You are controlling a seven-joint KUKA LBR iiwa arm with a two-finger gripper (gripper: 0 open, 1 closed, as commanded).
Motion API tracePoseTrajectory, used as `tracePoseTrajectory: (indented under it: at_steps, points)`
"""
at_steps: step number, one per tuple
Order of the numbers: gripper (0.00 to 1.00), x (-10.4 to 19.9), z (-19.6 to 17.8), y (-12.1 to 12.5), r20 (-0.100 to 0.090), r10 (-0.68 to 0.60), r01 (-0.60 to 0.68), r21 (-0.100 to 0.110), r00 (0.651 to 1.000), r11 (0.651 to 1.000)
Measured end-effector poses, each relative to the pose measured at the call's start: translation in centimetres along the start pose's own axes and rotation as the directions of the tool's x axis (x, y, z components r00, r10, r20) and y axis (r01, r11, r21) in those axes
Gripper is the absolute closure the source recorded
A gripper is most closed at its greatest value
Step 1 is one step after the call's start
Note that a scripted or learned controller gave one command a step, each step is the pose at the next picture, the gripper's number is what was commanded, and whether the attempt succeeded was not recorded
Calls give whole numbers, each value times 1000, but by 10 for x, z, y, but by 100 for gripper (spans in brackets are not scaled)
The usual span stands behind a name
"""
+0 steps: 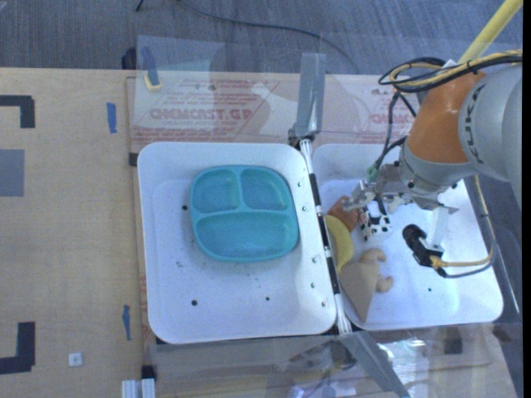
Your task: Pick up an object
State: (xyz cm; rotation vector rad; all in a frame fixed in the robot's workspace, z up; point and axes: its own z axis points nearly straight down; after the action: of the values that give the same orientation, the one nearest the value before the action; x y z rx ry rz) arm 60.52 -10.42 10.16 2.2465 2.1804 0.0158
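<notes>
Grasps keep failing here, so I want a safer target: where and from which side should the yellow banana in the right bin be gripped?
Probably at the banana's middle, from straight above, closing across its narrow width. It lies flat and lengthwise along the right bin's left wall, with a tan plush toy against its lower end, so the upper middle looks freest.
</notes>
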Motion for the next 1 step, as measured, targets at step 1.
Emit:
tracePoseTrajectory:
  at_steps: [1]
  points:
    - [100,-1,-11,1,1,3,-3,-3,1000,1000]
